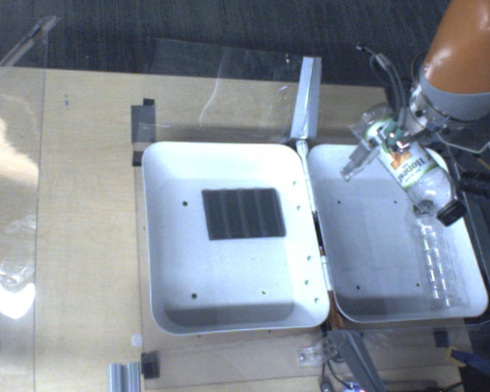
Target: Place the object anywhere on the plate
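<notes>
Bottle (414, 174) first: you had it at the far end of the right-hand bin (367, 313), right up against the tool (384, 141). You could not tell if the tool was wide or narrow, so you could not say it held the bottle. The bottle lay tilted. Its top end was by the tool, and its bottom end pointed down toward the view's right. A second clear thing (438, 264) lay along that bin's right wall, nearer the camera. It was too faint for you to name.

From the tool, the plate (243, 214) lay off to the view's left and a little nearer the camera. It was the dark ribbed slab in the middle of the left-hand bin (167, 219). The two bin walls stood between the tool and the plate. I think you would have had to lift the bottle over those walls to get it there.
</notes>
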Robot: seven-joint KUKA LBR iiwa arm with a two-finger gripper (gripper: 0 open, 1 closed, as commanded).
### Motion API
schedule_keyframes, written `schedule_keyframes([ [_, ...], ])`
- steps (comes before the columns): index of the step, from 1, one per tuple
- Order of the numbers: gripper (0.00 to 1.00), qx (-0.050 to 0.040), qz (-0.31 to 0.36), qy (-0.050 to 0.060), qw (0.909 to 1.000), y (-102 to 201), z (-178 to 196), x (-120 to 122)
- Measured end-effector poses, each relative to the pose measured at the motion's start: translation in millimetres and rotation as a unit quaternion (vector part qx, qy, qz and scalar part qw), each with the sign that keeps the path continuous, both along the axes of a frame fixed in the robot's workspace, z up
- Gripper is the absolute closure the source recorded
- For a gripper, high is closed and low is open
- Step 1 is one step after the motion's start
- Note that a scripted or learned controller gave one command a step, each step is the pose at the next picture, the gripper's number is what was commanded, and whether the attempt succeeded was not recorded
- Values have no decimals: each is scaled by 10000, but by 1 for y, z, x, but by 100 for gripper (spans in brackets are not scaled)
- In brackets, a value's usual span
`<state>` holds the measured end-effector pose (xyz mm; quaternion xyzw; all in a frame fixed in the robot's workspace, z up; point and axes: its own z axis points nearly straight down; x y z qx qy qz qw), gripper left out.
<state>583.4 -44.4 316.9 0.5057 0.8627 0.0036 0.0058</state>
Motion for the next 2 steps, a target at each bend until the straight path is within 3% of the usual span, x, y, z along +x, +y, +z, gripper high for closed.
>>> schedule_keyframes([
  [1,100,1,12,-29,10000,1,11,2],
  [2,100,1,-108,41,9999,34,6,20],
])
